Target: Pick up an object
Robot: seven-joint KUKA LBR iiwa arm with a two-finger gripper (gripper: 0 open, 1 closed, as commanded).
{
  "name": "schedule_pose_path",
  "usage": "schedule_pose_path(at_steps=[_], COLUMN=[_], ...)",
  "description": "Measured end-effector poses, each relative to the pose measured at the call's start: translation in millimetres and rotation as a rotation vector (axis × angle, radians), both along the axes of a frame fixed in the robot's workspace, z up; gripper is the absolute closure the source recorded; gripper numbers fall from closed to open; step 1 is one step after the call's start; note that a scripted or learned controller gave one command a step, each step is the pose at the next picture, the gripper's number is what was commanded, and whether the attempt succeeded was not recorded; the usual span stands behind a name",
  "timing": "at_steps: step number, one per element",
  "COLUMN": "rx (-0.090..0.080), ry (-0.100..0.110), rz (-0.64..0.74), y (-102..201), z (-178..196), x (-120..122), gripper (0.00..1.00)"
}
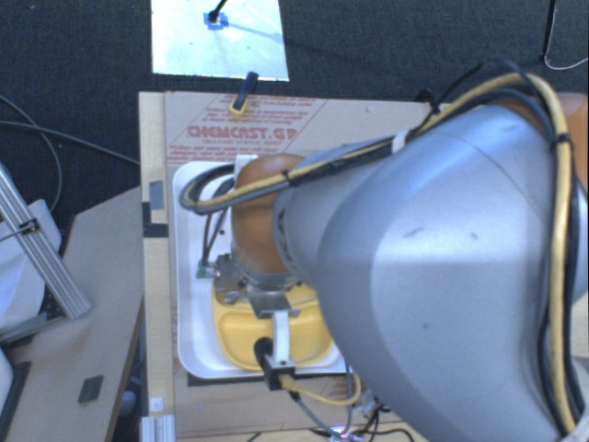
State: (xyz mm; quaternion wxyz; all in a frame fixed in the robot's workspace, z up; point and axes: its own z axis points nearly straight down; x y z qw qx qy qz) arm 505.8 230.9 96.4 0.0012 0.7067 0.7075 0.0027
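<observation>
A large yellow object [237, 337] lies in the near half of the left white bin [188, 284]. My gripper [269, 309] reaches down into this bin, directly over the yellow object, hanging below the orange band [260, 212] of the wrist. The gripper's grey body and a white and black part [279, 346] cover the middle of the yellow object. I cannot make out whether the gripper touches the object. The big grey arm [442, 265] covers the whole right side of the view and hides the right bin.
A cardboard sheet [241, 129] with red lettering lies under and behind the bin, with a small blue and yellow item [244, 94] at its far edge. A pale sheet [217, 26] lies further back. An aluminium rail [41, 251] stands at the left.
</observation>
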Motion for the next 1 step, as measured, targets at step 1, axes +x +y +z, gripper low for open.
schedule_pose_path(at_steps=[1], rx=[-0.001], ry=[0.001], rz=[-0.004], y=[-59.0], z=[-10.0], x=[46.3], gripper=[1.00])
